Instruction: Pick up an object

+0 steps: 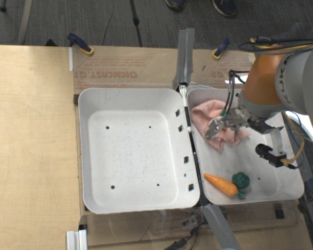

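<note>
1. Pink cloth point(208, 113): soft, crumpled, in right bin point(287, 191), upper left part.
2. Hand point(217, 129) low on cloth; fingers' state cannot be told.
3. Count: one cloth, one toy carrot point(221, 185), two bins; left bin point(88, 155).

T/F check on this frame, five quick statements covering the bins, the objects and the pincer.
1. The pink cloth lies in the right bin. True.
2. The toy carrot lies in the left bin. False: it lies in the right bin, near its front edge.
3. The pincer is over the pink cloth. True; whether it grips the cloth cannot be told.
4. The carrot's green top points toward the left bin. False: the green end faces away from it, toward the right.
5. The arm reaches over the left bin. False: it is over the right bin.
</note>
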Controlling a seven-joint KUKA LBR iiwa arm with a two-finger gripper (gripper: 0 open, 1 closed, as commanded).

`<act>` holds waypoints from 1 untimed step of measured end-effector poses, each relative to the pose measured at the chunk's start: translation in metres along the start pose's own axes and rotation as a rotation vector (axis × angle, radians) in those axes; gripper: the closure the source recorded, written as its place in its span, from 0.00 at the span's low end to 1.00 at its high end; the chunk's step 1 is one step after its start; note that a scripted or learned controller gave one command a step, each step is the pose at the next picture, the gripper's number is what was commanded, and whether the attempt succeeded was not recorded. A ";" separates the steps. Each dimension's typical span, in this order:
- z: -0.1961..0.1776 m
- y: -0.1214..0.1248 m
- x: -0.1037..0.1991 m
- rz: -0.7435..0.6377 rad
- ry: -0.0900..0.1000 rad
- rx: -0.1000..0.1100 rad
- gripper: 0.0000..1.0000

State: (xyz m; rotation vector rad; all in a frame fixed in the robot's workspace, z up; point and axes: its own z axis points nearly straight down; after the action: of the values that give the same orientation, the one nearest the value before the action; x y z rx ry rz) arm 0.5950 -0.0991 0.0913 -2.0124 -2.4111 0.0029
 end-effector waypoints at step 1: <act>0.000 0.054 -0.011 0.022 -0.001 -0.001 0.00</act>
State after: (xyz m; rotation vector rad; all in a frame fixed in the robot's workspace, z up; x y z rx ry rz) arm 0.6497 -0.1002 0.0916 -2.0399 -2.3893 0.0033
